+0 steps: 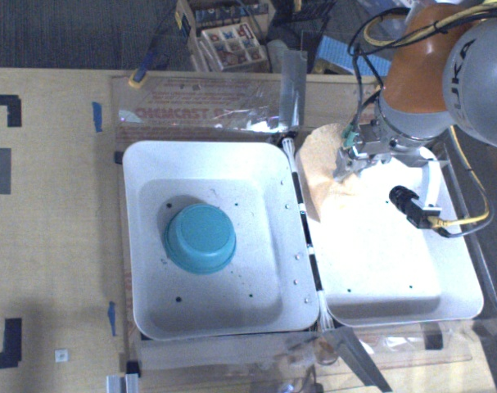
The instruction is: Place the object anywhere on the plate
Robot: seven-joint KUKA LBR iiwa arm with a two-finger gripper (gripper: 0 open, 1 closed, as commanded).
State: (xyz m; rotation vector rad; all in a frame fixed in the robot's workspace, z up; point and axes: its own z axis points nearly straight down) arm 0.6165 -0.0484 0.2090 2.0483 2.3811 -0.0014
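Two white bins are seen side by side on the bench: the left bin (150,301) and the right bin (395,285). One blue bowl (200,237) is seen upside down in the left bin, a little left of its middle, well apart from the arm. One pale tan plate (318,170) is seen tilted against the upper left corner of the right bin, partly over the rim between the bins. One arm (445,64) is seen, grey with an orange band, reaching in from the right.

The gripper (346,166) is placed at the plate's right edge, near the top of the right bin. How far the fingers are parted cannot be told, since they are small and blurred against the bright bin floor; nothing is clearly seen between them. A black piece with a yellow cable (412,207) is hung just right of the gripper, above the bin floor.

The bench (43,244) is a light wooden top marked with black squares and blue tape. A clear plastic sheet with red print (199,113) is laid behind the left bin. Boxes and clutter (228,31) are seen on the dark floor beyond.
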